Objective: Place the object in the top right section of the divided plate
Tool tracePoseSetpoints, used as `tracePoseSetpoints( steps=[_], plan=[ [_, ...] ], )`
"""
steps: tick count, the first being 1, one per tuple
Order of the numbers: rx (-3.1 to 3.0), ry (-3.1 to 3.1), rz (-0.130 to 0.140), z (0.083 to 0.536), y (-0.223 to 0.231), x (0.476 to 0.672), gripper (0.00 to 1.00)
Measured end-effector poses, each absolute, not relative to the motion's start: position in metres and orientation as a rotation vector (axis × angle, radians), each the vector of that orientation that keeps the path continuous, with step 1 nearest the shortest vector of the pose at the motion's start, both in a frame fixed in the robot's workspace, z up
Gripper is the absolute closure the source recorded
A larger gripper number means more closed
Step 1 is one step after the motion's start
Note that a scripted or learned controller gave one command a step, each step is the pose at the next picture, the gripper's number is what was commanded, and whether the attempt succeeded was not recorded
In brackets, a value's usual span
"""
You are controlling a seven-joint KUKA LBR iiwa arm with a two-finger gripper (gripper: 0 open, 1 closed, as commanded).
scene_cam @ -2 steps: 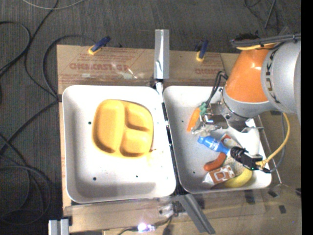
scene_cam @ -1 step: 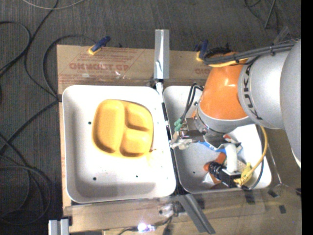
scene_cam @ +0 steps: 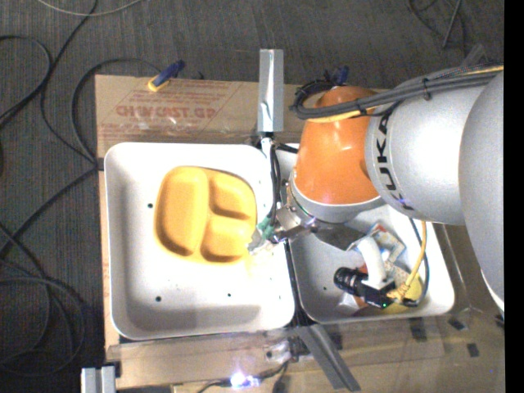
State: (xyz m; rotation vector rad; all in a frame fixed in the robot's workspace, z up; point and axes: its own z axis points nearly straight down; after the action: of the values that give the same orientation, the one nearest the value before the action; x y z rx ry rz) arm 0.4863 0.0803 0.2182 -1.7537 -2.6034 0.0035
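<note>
So from the overhead camera: the divided plate (scene_cam: pixel 205 211) is a yellow-orange one sitting flat in the left bin (scene_cam: pixel 131 301), a bit above the middle of it, which makes sense since it's the target and needs to lie level and reachable from above. It's got one big well on the left side and two smaller ones on the right, and the top right section (scene_cam: pixel 231 193) looks bare to me, so I'd say the placing isn't done yet. The arm (scene_cam: pixel 426 154) comes in from the right of the frame and covers most of the right bin (scene_cam: pixel 446 297). The claw (scene_cam: pixel 264 236) is down near the wall between the two bins, just beside the plate's lower right corner, so it's next to the lower right section (scene_cam: pixel 223 240) and not over the one it needs. My guess is it has to travel up and a bit left in the frame before letting anything go. As for the object, there's a small pale-green bit (scene_cam: pixel 259 237) right at the claw's tip, almost touching the plate's rim, kind of shiny and see-through, but it's too small for me to say whether that's the thing being carried or just part of the tool. Honestly can't tell if the claw is clenched or released from this angle. Some loose stuff lies in the lower part of the right bin, a white and blue item (scene_cam: pixel 383 248) and something yellowish (scene_cam: pixel 412 289).
</note>
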Motion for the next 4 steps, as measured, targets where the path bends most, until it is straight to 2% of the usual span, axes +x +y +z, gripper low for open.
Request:
tracePoseSetpoints(
  steps=[1, 2, 3, 4],
  plan=[
    [-1.337, -2.840, 0.004, 0.2172, 0.0916, 0.4860, 1.00],
    [-1.336, -2.840, 0.004, 0.2172, 0.0917, 0.4860, 0.00],
    [-1.336, -2.840, 0.004, 0.2172, 0.0917, 0.4860, 0.00],
    [-1.336, -2.838, 0.006, 0.2256, 0.0920, 0.4863, 1.00]
  ],
)
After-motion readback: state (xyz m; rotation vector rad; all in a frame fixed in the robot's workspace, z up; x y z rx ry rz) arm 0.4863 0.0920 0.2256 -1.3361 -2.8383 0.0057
